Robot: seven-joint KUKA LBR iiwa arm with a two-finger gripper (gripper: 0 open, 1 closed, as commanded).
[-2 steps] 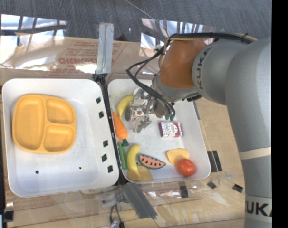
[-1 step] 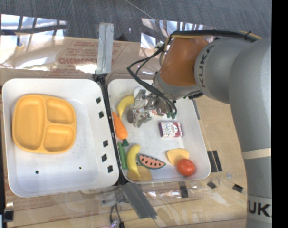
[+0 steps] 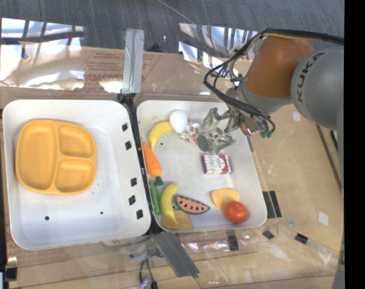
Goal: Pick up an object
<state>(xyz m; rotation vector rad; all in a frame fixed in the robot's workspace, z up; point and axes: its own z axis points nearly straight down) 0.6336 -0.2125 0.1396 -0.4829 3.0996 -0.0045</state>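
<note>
1. Jaws (image 3: 215,131) of the grey arm hang low over the right bin (image 3: 255,179), at about one o'clock of it — whether they are open or closed I cannot tell, because the metal there blurs into a small patterned packet (image 3: 191,130) lying just beside them.
2. No object is seen held, so the pick looks not yet made.
3. To do it well, I judge the packet or the small carton (image 3: 216,164), just below the jaws toward six o'clock, the best targets: each is close and fairly clear of neighbours. Come straight down, centre the piece, close, then lift slowly.
4. The egg (image 3: 178,121) at eleven o'clock touches a banana (image 3: 158,132) and is round — likely to slip.
5. Count, right bin: two bananas, the second (image 3: 168,200) at seven o'clock; one carrot (image 3: 150,159) by the left wall; one melon slice (image 3: 191,205); one tomato (image 3: 235,212); one yellow wedge (image 3: 224,196); one egg, one packet, one carton.
6. Left bin (image 3: 26,221): one yellow divided plate (image 3: 56,156), toward nine o'clock.
</note>
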